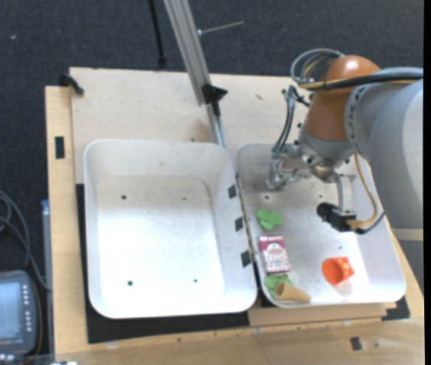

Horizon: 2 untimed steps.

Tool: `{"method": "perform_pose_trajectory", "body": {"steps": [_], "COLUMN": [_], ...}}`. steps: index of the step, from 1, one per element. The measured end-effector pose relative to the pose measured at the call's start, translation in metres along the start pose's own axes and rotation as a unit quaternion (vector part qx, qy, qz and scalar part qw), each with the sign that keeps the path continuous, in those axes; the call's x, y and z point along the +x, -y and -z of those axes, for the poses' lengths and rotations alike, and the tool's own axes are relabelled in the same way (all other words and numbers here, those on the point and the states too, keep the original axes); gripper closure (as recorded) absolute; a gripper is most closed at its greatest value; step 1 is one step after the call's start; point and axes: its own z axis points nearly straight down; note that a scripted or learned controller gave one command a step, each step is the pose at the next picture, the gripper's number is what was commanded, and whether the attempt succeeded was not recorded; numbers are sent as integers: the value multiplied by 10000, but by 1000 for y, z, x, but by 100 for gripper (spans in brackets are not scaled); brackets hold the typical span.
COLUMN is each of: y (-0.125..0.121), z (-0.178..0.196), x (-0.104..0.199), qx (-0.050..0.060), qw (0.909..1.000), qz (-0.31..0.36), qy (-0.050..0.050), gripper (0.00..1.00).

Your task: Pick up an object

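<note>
My gripper (276, 179) hangs over the back part of the right bin (375, 242), reaching down from the orange-banded wrist. Just in front of it lies a small green object (269, 219). Nearer the front, a red and white box (274, 254) rests by the bin's left wall. A tan cone with a green end (286, 289) sits at the front rim, and an orange cup (337, 270) lies to the right. Nothing shows between the fingers.
The left bin (162, 226) stands beside the right one, sharing a divider edge. A slanted metal pole (192, 52) rises behind the bins. A black cable and connector (335, 215) hang from the arm over the right bin.
</note>
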Motion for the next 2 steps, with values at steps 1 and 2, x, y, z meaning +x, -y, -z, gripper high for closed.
{"method": "perform_pose_trajectory", "body": {"steps": [1, 2], "y": [-8, -10], "z": [48, 94], "x": [-6, -8], "qx": [-7, -5], "qw": [10000, 10000], "qz": [6, 28], "qy": [-2, -3], "gripper": [100, 100]}}
